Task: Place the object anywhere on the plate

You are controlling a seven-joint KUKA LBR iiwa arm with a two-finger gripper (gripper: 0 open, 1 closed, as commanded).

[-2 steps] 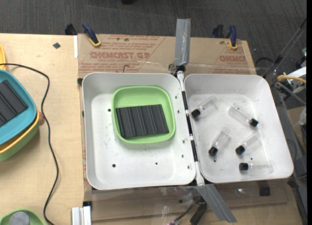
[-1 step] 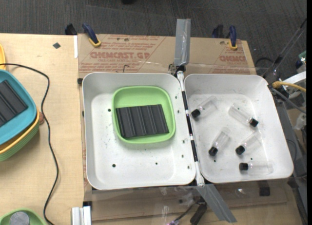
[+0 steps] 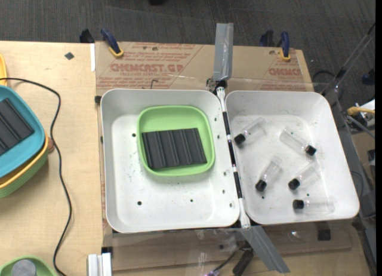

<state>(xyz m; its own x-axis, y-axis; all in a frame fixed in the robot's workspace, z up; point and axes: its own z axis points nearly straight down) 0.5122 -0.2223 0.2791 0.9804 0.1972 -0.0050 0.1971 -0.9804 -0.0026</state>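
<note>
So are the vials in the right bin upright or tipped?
Tipped: all five clear vials lie on their sides in the right bin, black caps sideways.

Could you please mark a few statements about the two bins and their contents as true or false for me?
1. The green plate sits in the left bin. True.
2. A dark ribbed insert lies on the plate. True.
3. The clear vials with black caps lie on the plate. False: they are scattered in the right bin, none on the plate.
4. The right bin holds exactly two vials. False: five black caps are visible there.
5. The plate is round and blue. False: it is green and squarish with rounded corners.
</note>
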